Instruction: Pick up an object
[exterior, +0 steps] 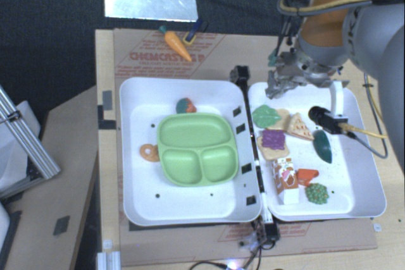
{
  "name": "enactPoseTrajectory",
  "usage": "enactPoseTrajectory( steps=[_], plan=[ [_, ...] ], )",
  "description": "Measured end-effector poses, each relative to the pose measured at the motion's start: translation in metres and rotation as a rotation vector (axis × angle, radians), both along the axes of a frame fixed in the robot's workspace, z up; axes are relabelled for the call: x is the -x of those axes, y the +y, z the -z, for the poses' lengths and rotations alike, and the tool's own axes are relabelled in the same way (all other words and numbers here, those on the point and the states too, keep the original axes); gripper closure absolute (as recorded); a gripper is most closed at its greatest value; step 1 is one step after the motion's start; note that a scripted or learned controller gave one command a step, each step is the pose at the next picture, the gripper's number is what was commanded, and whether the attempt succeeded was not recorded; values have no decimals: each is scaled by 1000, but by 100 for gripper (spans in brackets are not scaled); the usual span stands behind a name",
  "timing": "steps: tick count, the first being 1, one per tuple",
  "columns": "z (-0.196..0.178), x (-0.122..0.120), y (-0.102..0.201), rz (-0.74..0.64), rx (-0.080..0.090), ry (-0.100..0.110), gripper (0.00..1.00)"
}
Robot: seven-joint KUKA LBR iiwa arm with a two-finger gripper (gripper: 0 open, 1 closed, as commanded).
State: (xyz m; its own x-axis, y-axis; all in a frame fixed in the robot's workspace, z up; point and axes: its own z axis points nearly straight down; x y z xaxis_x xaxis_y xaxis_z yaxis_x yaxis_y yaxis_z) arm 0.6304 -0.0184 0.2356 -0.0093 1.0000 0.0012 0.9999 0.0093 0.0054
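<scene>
Risk: my gripper [278, 90], grip state indiscernible, hovers above the flat green leaf-shaped toy [266, 116]; crowded neighbouring pieces could deflect my descent.

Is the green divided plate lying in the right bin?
No, the green divided plate lies in the left bin, beside a small pretzel.

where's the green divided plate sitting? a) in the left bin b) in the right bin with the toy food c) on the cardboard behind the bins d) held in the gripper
a: the green divided plate lies flat in the left bin, with a small pretzel-like piece beside it; the toy food pieces crowd the right bin.
</scene>
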Motion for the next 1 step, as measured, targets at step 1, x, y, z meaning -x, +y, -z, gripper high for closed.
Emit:
enactPoseTrajectory(
  steps=[1],
  plan=[
    [6,1,17,3,1,4,100]
  ],
)
